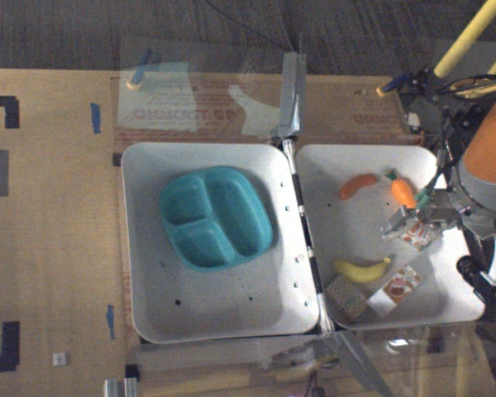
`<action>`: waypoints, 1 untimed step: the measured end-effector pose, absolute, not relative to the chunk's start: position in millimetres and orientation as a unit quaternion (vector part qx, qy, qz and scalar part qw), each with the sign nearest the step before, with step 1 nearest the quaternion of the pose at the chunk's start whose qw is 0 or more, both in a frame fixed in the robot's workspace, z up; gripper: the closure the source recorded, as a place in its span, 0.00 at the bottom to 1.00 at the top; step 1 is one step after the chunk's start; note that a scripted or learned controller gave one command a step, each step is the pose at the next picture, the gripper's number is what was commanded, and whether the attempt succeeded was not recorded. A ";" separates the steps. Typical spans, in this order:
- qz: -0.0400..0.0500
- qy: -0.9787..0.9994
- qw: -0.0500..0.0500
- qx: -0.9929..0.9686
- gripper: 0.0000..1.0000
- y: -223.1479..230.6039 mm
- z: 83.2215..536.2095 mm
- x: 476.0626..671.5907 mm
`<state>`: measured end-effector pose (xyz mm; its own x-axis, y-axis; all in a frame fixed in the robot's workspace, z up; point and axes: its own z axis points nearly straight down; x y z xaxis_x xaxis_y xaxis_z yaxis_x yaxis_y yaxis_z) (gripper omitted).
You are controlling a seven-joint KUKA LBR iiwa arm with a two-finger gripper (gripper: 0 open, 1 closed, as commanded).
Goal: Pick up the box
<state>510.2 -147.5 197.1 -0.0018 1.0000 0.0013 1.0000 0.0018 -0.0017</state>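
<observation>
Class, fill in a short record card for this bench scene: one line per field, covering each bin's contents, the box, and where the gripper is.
left bin: teal divided plate
right bin: orange sausage-shaped toy, carrot, banana, brown waffle-like piece, box
box position: near the front wall, right of the banana
gripper: over the right bin, below the carrot, above a small printed packet

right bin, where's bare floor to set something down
In the right bin, the bare floor is the left strip by the divider, between the sausage and banana. It is crowded on the right: carrot, hand over a packet, box and waffle in front.
</observation>
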 end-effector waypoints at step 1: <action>-0.002 -0.651 -0.004 -0.759 0.00 -102.0 88.5 541.3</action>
